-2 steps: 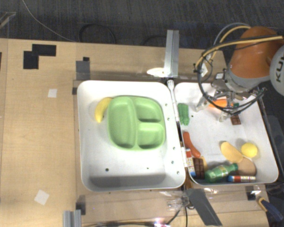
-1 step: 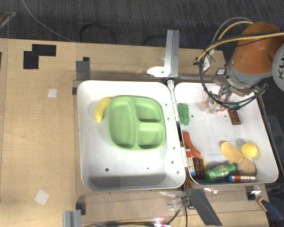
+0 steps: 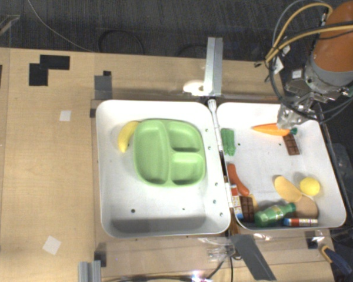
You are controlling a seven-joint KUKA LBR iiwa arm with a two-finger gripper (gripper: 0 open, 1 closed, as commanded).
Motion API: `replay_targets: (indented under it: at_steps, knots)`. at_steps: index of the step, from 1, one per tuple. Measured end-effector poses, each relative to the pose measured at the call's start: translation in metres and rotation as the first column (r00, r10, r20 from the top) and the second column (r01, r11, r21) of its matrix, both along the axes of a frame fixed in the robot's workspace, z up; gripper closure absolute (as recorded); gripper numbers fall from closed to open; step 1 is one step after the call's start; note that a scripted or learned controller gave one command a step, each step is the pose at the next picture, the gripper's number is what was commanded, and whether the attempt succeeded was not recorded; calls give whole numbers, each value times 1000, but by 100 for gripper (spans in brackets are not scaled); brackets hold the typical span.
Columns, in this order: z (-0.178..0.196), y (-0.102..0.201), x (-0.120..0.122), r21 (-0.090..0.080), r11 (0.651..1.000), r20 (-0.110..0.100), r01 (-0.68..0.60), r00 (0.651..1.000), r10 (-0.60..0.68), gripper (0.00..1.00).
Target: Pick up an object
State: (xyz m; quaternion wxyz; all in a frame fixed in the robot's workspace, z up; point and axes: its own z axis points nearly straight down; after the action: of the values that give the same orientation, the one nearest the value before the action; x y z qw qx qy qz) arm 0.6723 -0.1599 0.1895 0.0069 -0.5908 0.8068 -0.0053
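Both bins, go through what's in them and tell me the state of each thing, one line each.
green tray: flat in the left bin, compartments up
banana: beside the tray's left edge
carrot: lying in the right bin, by the gripper
green bottle: on its side
lemon: resting near the right wall
brown bar: lying flat

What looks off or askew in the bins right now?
The green divided tray sits rotated in the left bin, with a banana wedged at its upper-left edge. In the right bin, several items are jumbled in the lower corner. No spill or damage is visible.
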Motion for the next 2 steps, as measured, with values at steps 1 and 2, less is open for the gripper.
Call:
replay_targets:
  at_steps: [1,2]
  knots:
    - [-3,1,-1,3,1000,-6,-1,1000,1,0]
    - [-100,-16,-52,0,999,-3,-43,999,43,0]
